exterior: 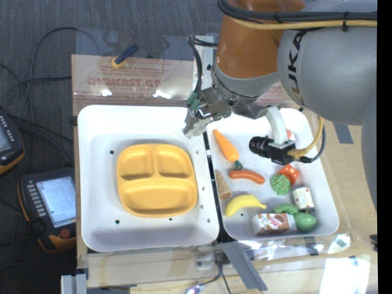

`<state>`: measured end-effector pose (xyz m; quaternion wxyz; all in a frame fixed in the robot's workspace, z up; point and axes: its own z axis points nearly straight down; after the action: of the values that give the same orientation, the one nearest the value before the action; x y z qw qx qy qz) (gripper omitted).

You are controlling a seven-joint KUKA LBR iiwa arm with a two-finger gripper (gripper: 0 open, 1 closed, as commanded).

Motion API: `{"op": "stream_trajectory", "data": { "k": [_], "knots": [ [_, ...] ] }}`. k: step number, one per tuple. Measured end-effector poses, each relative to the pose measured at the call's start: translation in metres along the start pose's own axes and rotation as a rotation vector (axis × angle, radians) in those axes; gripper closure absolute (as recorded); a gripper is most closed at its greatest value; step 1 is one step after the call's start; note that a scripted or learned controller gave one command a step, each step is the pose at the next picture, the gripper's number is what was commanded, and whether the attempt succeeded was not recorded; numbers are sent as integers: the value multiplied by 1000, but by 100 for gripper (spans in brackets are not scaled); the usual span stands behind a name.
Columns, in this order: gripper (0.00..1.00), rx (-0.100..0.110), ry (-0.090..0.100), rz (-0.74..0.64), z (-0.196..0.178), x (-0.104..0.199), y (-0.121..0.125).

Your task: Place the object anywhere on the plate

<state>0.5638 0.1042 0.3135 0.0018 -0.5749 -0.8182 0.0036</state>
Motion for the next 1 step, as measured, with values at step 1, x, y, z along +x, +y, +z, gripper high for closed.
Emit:
{"op": "stream_trajectory", "data": {
  "k": [1],
  "knots": [
    [100,-2,0,-311,-13,65,-26]
  ]
}}
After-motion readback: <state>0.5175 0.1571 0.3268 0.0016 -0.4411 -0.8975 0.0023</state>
